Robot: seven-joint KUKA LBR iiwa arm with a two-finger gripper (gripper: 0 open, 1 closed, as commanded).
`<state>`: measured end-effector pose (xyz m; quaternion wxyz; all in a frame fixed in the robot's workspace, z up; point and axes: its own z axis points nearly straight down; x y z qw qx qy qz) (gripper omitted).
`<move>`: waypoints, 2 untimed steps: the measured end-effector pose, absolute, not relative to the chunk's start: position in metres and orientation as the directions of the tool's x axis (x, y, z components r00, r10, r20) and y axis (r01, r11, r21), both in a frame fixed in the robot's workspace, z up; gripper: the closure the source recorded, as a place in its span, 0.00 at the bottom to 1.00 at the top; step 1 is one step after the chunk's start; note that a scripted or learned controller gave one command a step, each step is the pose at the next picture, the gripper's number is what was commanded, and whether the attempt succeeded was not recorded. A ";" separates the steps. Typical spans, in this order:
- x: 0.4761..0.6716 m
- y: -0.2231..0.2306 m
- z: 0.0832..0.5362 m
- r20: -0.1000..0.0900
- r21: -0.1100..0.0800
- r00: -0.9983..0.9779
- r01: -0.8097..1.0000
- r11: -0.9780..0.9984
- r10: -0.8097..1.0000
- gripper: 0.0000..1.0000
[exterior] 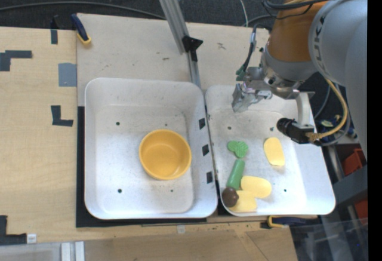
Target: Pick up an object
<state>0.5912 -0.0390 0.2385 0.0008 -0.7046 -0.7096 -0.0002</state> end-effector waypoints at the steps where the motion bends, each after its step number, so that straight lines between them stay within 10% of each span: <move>1: 0.593 0.018 0.227 0.001 -0.003 -0.007 1.000 0.007 1.000 1.00; 2: 0.597 0.063 0.227 0.001 -0.002 -0.006 1.000 0.006 1.000 1.00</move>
